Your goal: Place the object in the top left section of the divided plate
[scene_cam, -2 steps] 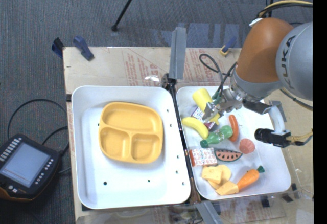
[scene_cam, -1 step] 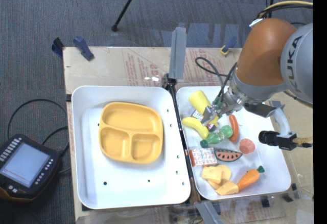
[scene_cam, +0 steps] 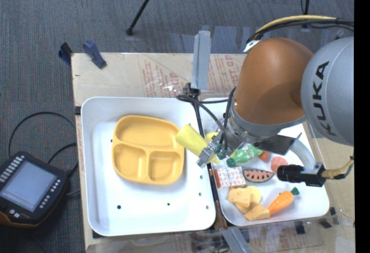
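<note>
Fingers (scene_cam: 207, 156) are clamped on a yellow block (scene_cam: 192, 138), which is held tilted just off the right edge of the yellow divided plate (scene_cam: 148, 149) in the left bin (scene_cam: 102, 200). Toy watermelon slice (scene_cam: 258, 175), carrot (scene_cam: 281, 202) and cheese pieces (scene_cam: 247, 198) are seen in the right bin (scene_cam: 315, 203)

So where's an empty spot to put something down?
The yellow plate has all three sections bare. The left bin has bare floor in front of the plate and along its left side. The right bin is crowded with toy food: carrot, watermelon slice, cheese pieces.
</note>
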Robot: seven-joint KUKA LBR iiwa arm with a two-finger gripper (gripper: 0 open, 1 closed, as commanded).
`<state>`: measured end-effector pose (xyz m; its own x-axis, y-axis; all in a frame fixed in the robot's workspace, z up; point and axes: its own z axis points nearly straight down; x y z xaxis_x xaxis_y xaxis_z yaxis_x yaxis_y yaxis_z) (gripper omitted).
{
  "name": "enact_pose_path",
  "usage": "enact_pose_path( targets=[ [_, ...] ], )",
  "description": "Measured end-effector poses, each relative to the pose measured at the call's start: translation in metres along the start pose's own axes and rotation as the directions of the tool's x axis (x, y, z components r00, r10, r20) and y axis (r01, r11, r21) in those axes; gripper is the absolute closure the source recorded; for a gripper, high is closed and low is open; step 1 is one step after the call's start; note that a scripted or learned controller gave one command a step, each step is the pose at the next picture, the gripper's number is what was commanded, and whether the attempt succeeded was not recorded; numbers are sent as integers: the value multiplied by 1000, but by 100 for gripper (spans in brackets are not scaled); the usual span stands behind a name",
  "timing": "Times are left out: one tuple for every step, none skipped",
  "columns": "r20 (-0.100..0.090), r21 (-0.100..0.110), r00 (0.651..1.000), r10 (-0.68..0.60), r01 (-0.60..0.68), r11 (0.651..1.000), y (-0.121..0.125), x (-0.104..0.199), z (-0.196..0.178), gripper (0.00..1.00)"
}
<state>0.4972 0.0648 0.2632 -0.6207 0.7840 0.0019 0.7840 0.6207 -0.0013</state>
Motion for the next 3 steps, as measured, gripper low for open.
enact_pose_path(
  targets=[
    [0,2,1000,3,-3,1000,-1,-1,1,0],
    [0,2,1000,3,-3,1000,-1,-1,1,0],
    [0,2,1000,3,-3,1000,-1,-1,1,0]
  ],
)
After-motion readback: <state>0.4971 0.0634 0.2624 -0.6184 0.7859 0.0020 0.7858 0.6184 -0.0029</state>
